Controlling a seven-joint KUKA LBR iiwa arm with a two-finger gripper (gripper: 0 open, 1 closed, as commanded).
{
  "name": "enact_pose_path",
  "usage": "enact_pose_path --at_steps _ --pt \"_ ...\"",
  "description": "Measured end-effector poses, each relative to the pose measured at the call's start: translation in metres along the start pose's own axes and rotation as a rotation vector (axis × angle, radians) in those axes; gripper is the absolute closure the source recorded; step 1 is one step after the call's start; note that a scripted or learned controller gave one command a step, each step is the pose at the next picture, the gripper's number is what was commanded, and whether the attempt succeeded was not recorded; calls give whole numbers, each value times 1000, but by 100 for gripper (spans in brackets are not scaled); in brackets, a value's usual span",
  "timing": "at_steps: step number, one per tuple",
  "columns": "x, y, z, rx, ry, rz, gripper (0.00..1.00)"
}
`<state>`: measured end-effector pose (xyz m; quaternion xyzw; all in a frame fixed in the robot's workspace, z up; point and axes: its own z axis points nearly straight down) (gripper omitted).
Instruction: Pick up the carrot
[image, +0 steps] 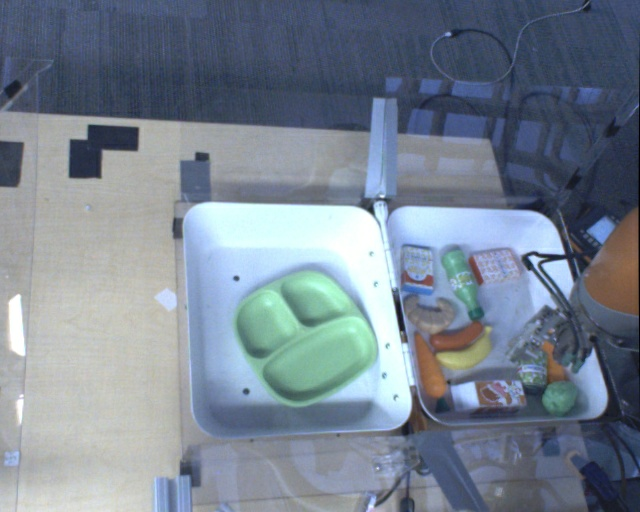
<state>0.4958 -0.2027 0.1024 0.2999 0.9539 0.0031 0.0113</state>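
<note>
low at right bin's edge, pincer (548, 345) over clutter, carrot (429, 366) apart

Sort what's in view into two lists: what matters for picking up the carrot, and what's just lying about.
For the job:
- carrot, by the right bin's left wall
- pincer, over the right bin's right side
- right bin

Lying about:
- banana
- green bottle
- two small cartons
- green ball
- green divided plate in the left bin

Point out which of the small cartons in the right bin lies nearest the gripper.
The carton at the bin's near edge, beside the green ball, lies closest to the gripper; the other two cartons sit along the far side.
</note>
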Motion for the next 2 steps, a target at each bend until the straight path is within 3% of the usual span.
enact_pose_path --at_steps 1,2 --pt "0 -1 0 1 0 1 0" --pt "-3 24 12 7 9 -323 0"
